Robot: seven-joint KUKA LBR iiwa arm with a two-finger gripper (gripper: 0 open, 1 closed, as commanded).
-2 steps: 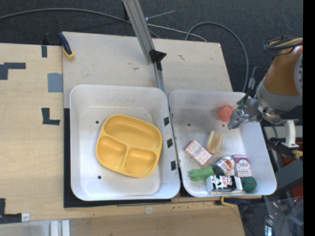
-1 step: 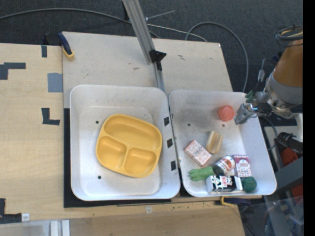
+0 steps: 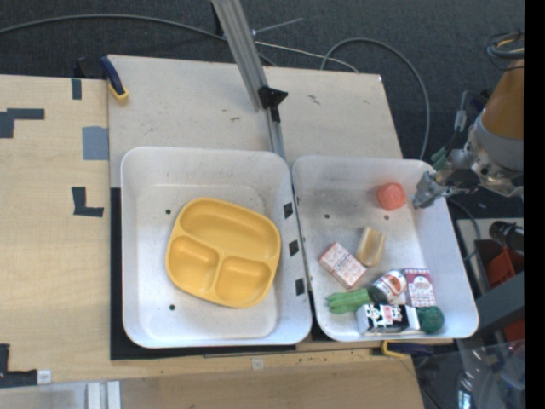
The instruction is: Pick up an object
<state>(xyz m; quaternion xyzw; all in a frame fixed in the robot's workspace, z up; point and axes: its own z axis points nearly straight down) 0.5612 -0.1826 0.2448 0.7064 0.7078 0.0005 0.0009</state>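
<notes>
Clutter fills the right bin (image 3: 317, 196): the pink ball (image 3: 391, 196) sits near the gripper (image 3: 423, 192), which hovers at the bin's far rim, carrying nothing (whether it is open, I cannot tell). A descent here might clip the rim, or nudge the ball rolling away.

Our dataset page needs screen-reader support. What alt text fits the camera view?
A grey arm's gripper hovers at the right bin's right rim, beside a pink ball; nearer lie small packages, a can and green items. The left bin holds a yellow divided plate.
</notes>
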